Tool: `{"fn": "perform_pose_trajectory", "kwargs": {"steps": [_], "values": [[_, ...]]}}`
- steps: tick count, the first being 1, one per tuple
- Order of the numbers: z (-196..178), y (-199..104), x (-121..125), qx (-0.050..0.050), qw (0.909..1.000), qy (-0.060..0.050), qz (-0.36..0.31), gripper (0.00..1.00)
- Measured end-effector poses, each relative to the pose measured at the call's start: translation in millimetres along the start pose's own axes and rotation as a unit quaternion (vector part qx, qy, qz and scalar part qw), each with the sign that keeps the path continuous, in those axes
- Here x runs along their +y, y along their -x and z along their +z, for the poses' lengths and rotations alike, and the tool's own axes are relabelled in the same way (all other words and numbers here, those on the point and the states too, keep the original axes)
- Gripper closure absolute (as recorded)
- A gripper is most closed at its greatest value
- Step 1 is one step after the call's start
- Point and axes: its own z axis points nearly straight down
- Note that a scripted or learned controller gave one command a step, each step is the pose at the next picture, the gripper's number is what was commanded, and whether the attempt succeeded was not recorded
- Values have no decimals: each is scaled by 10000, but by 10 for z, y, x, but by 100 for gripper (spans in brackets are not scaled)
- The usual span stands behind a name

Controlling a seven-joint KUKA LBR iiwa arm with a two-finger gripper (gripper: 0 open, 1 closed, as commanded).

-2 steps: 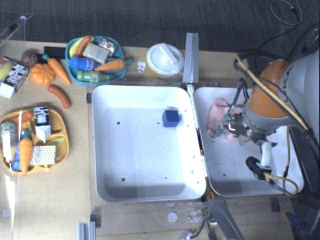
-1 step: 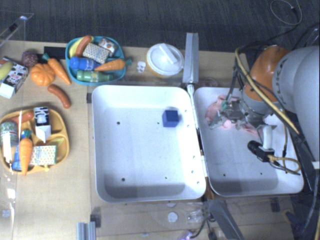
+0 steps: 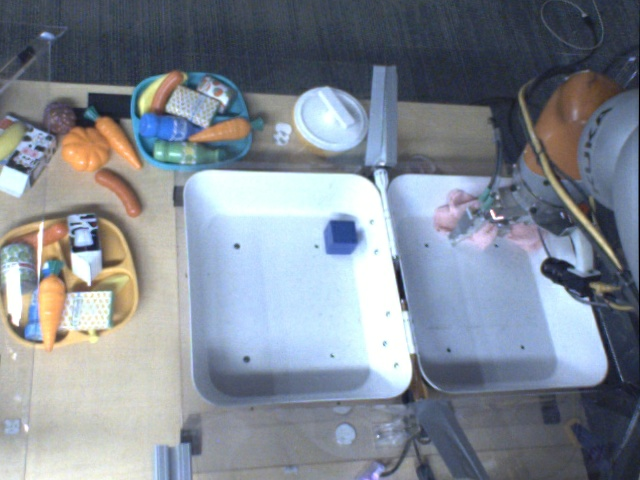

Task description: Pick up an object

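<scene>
A small blue cube (image 3: 341, 235) lies in the left shallow white bin (image 3: 230, 368), toward its far right; a crumpled pink cloth (image 3: 470, 216) lies at the far end of the right shallow white bin (image 3: 500, 368).

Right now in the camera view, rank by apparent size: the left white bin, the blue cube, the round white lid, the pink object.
1. left white bin
2. round white lid
3. pink object, partly hidden by the claw, so unsure
4. blue cube
</scene>
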Motion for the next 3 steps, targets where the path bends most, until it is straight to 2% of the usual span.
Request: {"fn": "perform_pose_trajectory", "kwargs": {"steps": [1,2,3], "values": [[4,-24,218,20,9956,-127,-932,0],[-840,-390,267,4,9957,8,-922,0],[-118,-422,131,-4,9923,27,-1241,0]]}}
